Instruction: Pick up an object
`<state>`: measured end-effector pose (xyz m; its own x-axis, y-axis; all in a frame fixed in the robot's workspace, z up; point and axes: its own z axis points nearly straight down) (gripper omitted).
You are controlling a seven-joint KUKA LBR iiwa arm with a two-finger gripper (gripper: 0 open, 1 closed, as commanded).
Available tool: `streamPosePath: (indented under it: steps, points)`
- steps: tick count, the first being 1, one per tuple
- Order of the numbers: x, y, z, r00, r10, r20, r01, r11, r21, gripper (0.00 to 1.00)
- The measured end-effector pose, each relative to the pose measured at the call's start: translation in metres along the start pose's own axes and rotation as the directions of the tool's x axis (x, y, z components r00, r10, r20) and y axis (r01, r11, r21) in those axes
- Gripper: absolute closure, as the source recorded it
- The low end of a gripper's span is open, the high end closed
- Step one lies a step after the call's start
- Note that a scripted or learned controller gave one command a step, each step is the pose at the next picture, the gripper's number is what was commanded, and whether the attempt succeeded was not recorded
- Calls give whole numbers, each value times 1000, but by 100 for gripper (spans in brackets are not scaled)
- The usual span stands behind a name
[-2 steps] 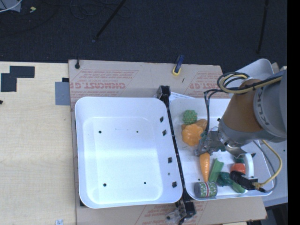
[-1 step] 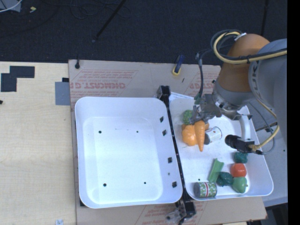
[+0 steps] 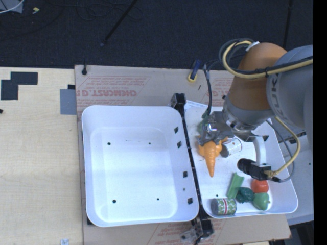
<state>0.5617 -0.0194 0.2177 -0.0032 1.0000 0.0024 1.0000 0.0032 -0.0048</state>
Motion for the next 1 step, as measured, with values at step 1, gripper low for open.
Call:
streamPosePath:
  steps: [1]
  points:
    - [45, 32, -3, 1000, -1, 1, 1, 1000, -4, 100]
